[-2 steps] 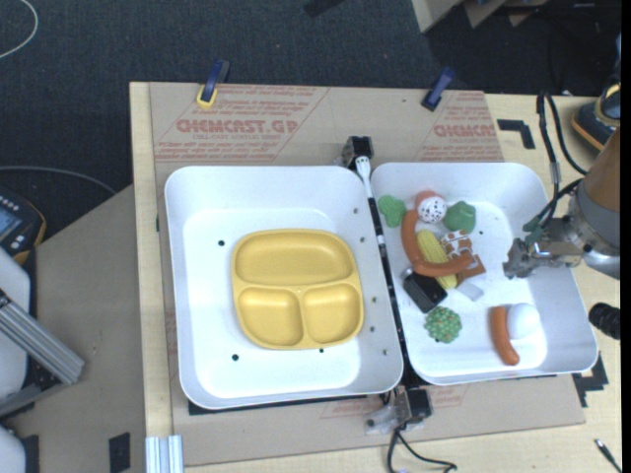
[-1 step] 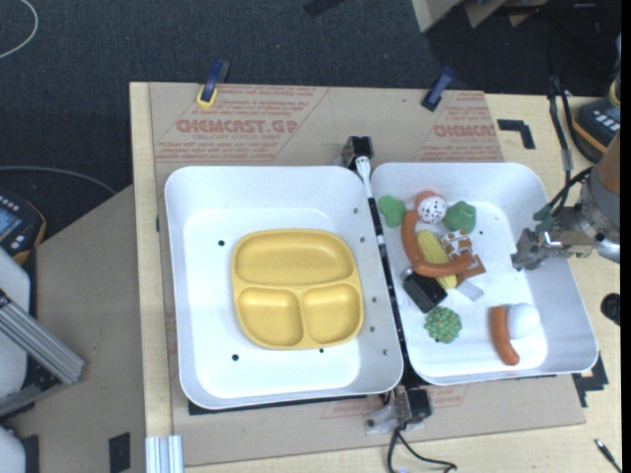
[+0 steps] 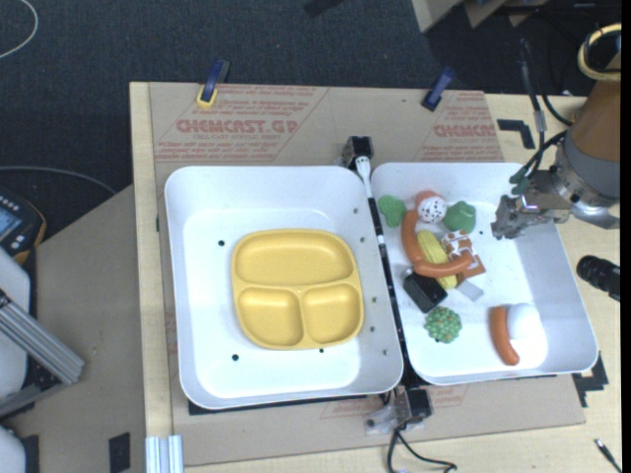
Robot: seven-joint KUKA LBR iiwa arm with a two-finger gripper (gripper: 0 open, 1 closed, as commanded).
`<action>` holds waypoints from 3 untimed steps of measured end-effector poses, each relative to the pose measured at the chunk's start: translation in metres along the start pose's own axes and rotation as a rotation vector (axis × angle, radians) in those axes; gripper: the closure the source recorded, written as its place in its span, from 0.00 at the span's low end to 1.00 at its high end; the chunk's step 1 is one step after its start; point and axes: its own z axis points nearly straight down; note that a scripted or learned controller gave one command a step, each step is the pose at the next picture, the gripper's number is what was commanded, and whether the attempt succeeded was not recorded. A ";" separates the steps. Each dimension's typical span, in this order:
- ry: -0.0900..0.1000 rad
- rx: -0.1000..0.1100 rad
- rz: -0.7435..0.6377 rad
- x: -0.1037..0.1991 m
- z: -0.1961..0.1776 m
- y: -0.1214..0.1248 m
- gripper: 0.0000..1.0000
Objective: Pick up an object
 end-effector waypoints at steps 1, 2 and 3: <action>0.001 0.000 -0.001 0.027 -0.001 0.056 1.00; 0.001 -0.001 0.000 0.044 -0.002 0.106 1.00; 0.002 0.007 0.003 0.057 0.012 0.112 1.00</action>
